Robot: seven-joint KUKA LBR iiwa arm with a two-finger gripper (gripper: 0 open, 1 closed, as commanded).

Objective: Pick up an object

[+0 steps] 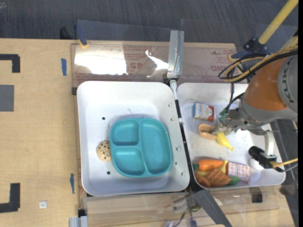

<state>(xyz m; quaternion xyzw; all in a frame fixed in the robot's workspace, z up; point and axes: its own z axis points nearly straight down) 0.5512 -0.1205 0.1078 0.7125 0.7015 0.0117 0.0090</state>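
Claw [223,125], finger state impossible to tell, sat low in right bin [265,176] just beside banana [224,140] and tan piece [206,132]; judged risk: crowding could let it nudge the banana aside or catch both.

Red printed lettering is seen on the brown cardboard sheet [203,58] behind the two bins, but it lies upside down under glare and cannot be read. Printing is borne by the small white and blue carton [203,111] and by the pink-labelled packet [239,171] in the right-hand white bin [274,179], too small to be made out.
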